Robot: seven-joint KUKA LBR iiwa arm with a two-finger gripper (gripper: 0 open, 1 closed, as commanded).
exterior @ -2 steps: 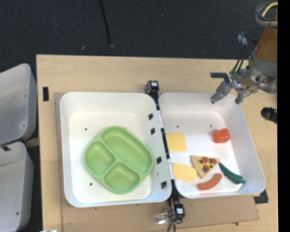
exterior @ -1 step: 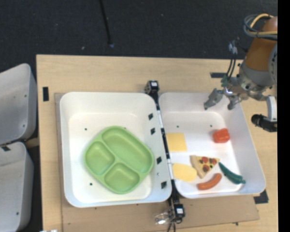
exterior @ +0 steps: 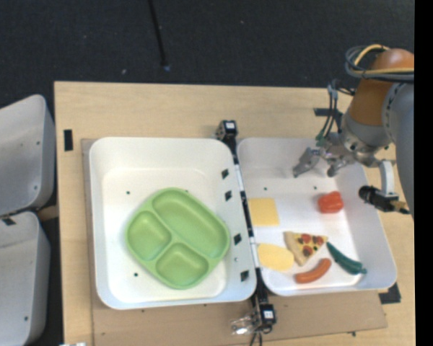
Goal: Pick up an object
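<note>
My gripper (exterior: 319, 165) hangs over the far part of the right bin (exterior: 274, 157), fingers spread open with nothing between them. Below it in the same bin lie a red block (exterior: 330, 202), a square yellow cheese slice (exterior: 263, 212), a pizza slice (exterior: 304, 245), a second yellow piece (exterior: 276, 257), a sausage (exterior: 312, 272) and a green pepper-like piece (exterior: 345, 259). The red block sits just in front of the gripper, slightly to its right, and apart from it.
The left bin (exterior: 108, 179) holds a green divided plate (exterior: 176, 237). A row of black clips (exterior: 239, 193) runs along the seam between the bins. White chair-like shapes (exterior: 14, 164) stand left of the bench. The arm's wrist (exterior: 372, 103) rises at the right edge.
</note>
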